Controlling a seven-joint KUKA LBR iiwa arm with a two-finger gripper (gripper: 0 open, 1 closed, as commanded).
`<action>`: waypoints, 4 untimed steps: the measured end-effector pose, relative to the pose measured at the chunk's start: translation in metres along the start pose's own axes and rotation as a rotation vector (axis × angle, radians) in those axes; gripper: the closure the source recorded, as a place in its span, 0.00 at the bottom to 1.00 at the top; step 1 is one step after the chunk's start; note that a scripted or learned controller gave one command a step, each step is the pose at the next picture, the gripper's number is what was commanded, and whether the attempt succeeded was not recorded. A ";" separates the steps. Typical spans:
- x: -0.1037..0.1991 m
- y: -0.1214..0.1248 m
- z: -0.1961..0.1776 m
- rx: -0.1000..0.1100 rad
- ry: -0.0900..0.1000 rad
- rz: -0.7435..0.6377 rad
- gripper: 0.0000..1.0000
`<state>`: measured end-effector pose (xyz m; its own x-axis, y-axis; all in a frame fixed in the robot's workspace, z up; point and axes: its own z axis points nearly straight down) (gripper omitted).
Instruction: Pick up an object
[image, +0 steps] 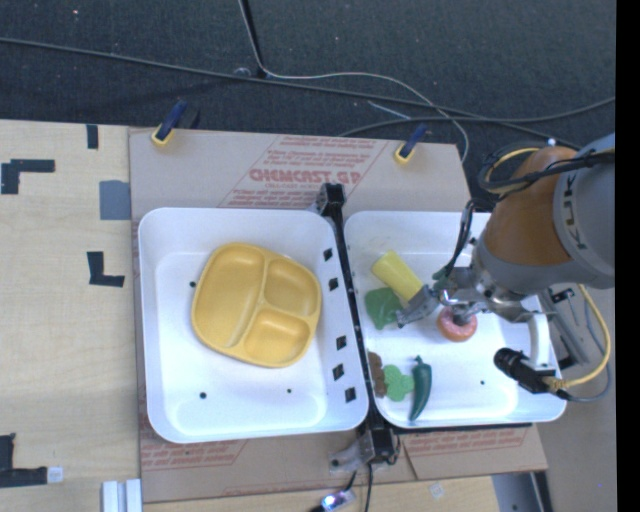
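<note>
Camera view: gripper in right bin, finger state cannot tell. Tip touches green piece, just below yellow block. Advise centring over green piece before closing.

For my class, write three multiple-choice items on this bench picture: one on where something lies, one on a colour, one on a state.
1. Where does the yellow divided plate lie?
A. in the left bin
B. in the right bin
C. on the bare bench

2. What colour is the pepper near the right bin's front edge?
A. red
B. dark green
C. white

3. How does the plate rest?
A. standing on edge
B. flat, hollows facing up
C. upside down

Answers: 1 A, it lies on the left bin's floor. 2 B, its whole skin is dark green. 3 B, its three compartments show from above.
</note>
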<state>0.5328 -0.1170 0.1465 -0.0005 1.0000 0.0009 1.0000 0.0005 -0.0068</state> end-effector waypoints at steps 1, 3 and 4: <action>0.000 0.006 0.058 -0.007 0.001 -0.002 0.00; -0.006 0.011 0.044 -0.025 -0.015 0.003 1.00; -0.007 0.005 0.000 -0.008 -0.001 0.000 1.00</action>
<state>0.5374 -0.1240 0.1466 -0.0003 1.0000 -0.0001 1.0000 0.0003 0.0014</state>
